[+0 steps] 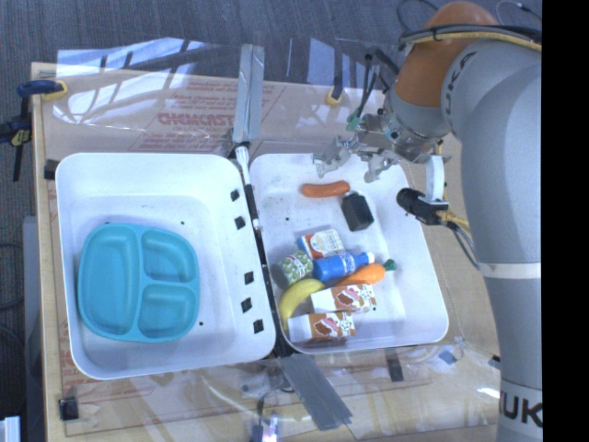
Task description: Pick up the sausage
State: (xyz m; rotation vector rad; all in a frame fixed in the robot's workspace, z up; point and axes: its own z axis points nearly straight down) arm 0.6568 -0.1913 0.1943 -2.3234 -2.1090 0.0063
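The sausage (325,190) lies on the floor of the right bin (423,274), up at its far end, stretched roughly left to right. The fingers (352,157) hang just beyond it, over the bin's far rim, a little to the right of the sausage's middle and apart from it. They look spread, one prong out to the left and another to the right, with nothing between them, and the sausage sits free below and nearer.

Just right of the sausage rests a small black block (357,211), tilted. Nearer in the same bin is a huddle of things: a small carton (322,242), a blue bottle (341,265) lying on its side, a carrot (367,274) touching it, a round green-patterned piece (295,266), a banana (298,296), and two flat boxes (333,312) at the near edge.

The left bin (69,191) holds a turquoise divided tray (138,282), well apart from all this. Both bins sit side by side on the desk (129,118), and the grey arm (502,155) comes in from the right with its orange band above the wrist.
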